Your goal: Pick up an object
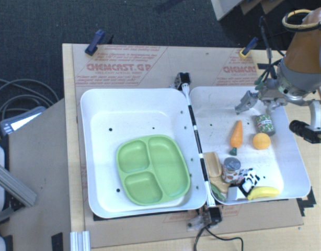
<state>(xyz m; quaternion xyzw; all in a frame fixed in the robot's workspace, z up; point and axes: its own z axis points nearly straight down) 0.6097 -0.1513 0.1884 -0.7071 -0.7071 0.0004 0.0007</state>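
My gripper (258, 107) hangs over the back of the right bin (213, 106), its fingers spread open and nothing between them. Just below it on the bin floor lies a small green and white packet (264, 124). An orange carrot (236, 134) lies to the left of the packet, and a small orange ball (261, 141) sits in front of it. At the bin's front lie a yellow banana (263, 193), a small grey can (231, 164), a black and white toy (250, 180) and a tan piece (213, 166).
The left bin (98, 114) holds a green divided plate (151, 169). A black divider (194, 129) runs between the two bins. Blue clamps (94, 42) sit at the bench's back edge. Cables (14, 95) lie on the floor to the left.
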